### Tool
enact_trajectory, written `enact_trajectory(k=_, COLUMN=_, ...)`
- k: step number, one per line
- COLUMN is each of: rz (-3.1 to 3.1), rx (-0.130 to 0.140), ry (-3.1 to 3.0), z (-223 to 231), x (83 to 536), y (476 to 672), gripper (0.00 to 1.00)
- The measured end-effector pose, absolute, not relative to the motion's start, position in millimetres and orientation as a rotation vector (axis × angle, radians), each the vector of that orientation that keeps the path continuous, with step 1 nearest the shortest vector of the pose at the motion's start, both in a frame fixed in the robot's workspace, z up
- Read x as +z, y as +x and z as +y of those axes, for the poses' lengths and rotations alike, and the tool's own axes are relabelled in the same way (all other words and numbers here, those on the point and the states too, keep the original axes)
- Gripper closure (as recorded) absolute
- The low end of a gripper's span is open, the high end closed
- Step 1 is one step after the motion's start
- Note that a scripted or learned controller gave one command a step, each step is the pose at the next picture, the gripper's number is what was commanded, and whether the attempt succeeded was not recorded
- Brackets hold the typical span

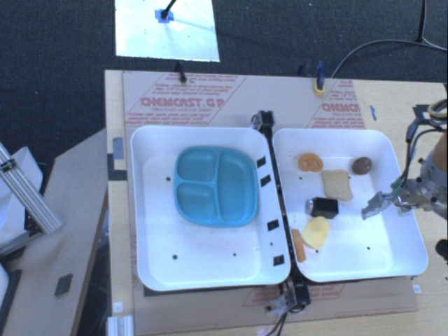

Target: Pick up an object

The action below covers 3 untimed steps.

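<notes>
My gripper [372, 206] at the right bin's [392, 152] three o'clock edge, finger state I cannot tell, black block [324, 206] toward nine o'clock, apart.

Two shallow white plastic bins, left [150, 257] and right [392, 257], smooth with a slight sheen. Teal sectioned plastic plate [214, 186], smooth, semi-gloss. Clear acrylic sheet with red-printed protective film [182, 96] under the bins, paper-like, matt. Pale wooden bench top [80, 208], matt. Dark carpet floor [56, 47], rough textile. Shiny reflective square sheet [166, 19] on the carpet (metal or foil, can't tell). Grey metal two-finger gripper [374, 205], dull finish. Small black glossy block [323, 206]. Tan bread-slice toy [337, 184], matt. Yellow chip-shaped piece [316, 232], smooth plastic look. Brown rounded lump [361, 165], slight gloss.
</notes>
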<state>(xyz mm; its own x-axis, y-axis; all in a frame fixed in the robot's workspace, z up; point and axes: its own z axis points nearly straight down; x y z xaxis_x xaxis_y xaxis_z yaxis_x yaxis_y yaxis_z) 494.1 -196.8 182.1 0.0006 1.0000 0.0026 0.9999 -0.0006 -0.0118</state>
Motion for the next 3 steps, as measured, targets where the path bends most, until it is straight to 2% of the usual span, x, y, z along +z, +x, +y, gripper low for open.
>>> enact_trajectory(k=1, rz=-2.226, rx=-0.001, ry=-2.218, z=-196.0, x=188.9, y=497.5, gripper=0.0)
enact_trajectory(k=3, rz=-2.222, rx=-0.001, ry=-2.222, z=-203.8, x=82.9, y=498.6, gripper=0.0)
